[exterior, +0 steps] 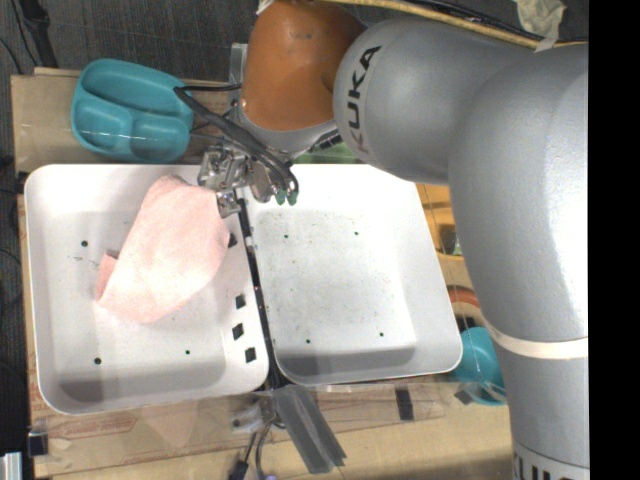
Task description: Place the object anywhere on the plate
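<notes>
A pink plate (165,248) lies tilted in the left bin (60,368), leaning toward the bin's back right. My gripper (243,180) hangs over the back end of the divider between the two bins, just past the plate's upper right edge. A small green piece (291,197) shows at the gripper's right side; I cannot make out what it is or whether it is held. The orange wrist band (290,63) and the grey arm hide the back of the right bin.
The right bin (350,288) has a speckled white floor. A teal moulded container (130,108) sits on the bench behind the left bin. Another teal item (480,363) peeks out beside the right bin's front right corner, next to the arm.
</notes>
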Motion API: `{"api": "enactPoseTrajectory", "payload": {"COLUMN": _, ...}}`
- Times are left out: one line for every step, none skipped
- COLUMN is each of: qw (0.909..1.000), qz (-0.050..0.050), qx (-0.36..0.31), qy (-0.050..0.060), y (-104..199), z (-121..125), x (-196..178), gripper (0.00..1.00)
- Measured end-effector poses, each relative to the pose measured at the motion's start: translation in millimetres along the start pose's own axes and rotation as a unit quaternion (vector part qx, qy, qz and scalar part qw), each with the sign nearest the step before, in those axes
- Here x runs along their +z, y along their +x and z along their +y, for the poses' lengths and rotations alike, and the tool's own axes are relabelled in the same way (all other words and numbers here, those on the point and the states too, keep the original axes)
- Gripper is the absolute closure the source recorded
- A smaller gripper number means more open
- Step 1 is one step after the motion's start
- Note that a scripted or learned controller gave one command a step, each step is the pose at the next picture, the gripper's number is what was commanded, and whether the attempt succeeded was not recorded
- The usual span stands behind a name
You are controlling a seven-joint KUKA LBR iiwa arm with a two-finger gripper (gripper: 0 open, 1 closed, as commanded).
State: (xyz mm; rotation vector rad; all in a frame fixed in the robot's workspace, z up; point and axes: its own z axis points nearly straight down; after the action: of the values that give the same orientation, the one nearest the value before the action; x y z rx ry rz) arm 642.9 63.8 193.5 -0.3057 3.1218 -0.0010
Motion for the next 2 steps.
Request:
{"api": "enactPoseTrajectory", "payload": {"qw": 0.9983, "qz": 0.003, "qx": -0.059, "qy": -0.001, "y": 36.8, "z": 37.2, "x": 1.4, "gripper": 1.00}}
{"api": "enactPoseTrajectory", "payload": {"qw": 0.9994, "qz": 0.003, "qx": 0.034, "qy": 0.000, "y": 41.7, "z": 113.8, "x": 45.9, "gripper": 1.00}}
